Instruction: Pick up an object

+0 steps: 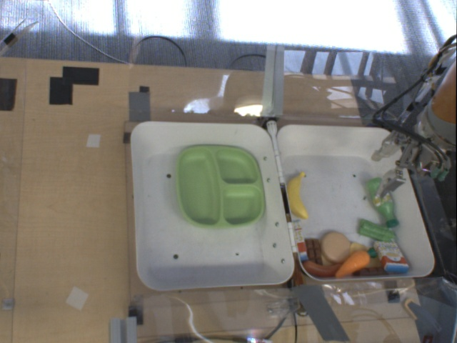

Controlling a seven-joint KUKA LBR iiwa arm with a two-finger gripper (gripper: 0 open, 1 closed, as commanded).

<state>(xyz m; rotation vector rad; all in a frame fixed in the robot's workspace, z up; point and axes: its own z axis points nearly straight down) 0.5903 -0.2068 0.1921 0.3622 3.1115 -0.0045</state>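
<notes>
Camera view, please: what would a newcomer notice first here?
The pale green plastic divided plate sits alone in the middle of the left white bin. In the right white bin, a yellow toy banana lies by the left wall, and mixed toy foods, including an orange carrot, crowd the near edge.

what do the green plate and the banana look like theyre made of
Green plate: most likely moulded plastic, matte, one even colour with soft rounded compartment ridges. Banana: probably a plastic toy, smooth and uniformly yellow with no spots, though the view is too small to be sure.
</notes>
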